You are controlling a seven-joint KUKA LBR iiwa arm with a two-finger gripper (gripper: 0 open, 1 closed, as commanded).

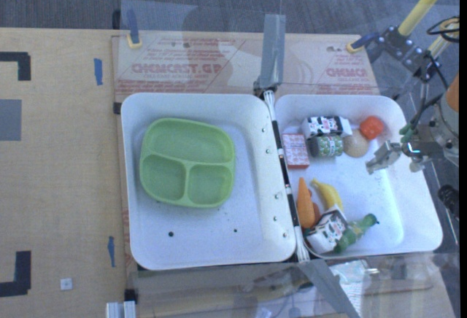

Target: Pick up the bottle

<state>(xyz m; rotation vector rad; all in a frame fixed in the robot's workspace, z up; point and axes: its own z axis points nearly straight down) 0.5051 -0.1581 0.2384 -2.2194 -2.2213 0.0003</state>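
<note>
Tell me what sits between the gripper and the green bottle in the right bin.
Nothing visible does. The gripper hangs over the right white bin, and bare bin floor runs from it to the green plastic bottle. A black-and-white carton touches the bottle's left side, away from the approach.

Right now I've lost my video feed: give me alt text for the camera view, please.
The gripper hovers over the right bin, apart from the green bottle lying near the bin's front beside a small carton, banana and carrot. More toy food sits along the back. The left bin holds a green divided plate.
</note>
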